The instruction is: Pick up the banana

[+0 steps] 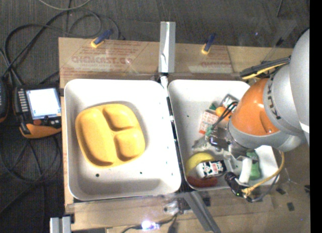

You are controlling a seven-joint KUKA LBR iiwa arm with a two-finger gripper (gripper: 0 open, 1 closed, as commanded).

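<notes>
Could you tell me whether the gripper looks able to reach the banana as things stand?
Probably yes: the gripper hovers beside the banana in the right bin, though a small carton overlaps its edge.

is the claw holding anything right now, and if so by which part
It cannot be told. The claw sits low in the right bin, next to the banana, but the arm's wrist covers it, so no hold on anything is visible.

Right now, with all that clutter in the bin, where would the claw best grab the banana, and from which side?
Probably at the banana's exposed yellow hump, coming straight down from above. A small black-and-white carton lies against its lower right and the bin wall crowds its left, so only the top arc looks free.
</notes>
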